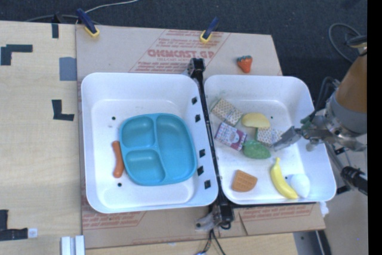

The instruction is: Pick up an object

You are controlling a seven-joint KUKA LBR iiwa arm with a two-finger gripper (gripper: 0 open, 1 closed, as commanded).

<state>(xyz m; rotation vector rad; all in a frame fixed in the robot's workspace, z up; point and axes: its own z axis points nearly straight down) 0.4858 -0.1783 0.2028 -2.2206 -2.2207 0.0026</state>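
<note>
The right bin [298, 89] holds several toy foods: a checkered box [226, 110], a yellow piece [256, 120], a pink packet [230, 135], a green piece [257, 150], a small grey checkered item [267, 135], an orange waffle [243, 180], a banana [282, 178] and a white piece [299, 183]. My gripper [293, 135] reaches over the bin's right wall, low, just right of the grey checkered item and above the banana. Nothing shows in its grasp.
The left bin [95, 92] holds a blue divided plate [157, 148] with an orange sausage [117, 159] beside it. A small red-orange toy [244, 63] lies on the cardboard behind the right bin. Yellow clamps [209, 31] pin the cardboard's far edge.
</note>
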